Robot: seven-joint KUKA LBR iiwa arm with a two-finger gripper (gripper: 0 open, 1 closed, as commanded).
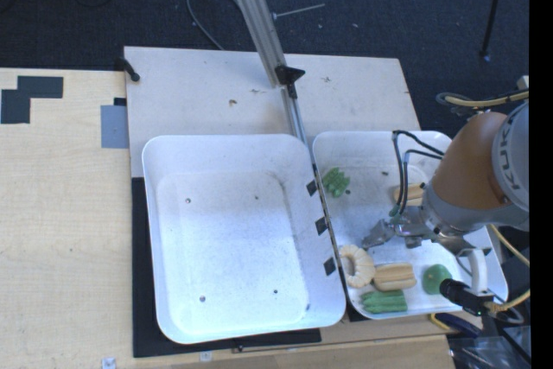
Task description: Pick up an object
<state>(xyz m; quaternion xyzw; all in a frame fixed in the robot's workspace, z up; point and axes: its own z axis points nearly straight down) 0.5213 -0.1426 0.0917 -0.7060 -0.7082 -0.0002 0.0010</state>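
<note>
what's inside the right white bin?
Right white bin holds a leafy green toy, cream ring, tan block, green slab and green ball. The grey arm covers its right part.

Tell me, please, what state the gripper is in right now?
Gripper: cannot be told; it hangs low over the right bin.

One fixed camera looks down slantwise on both bins [164,160].
</note>
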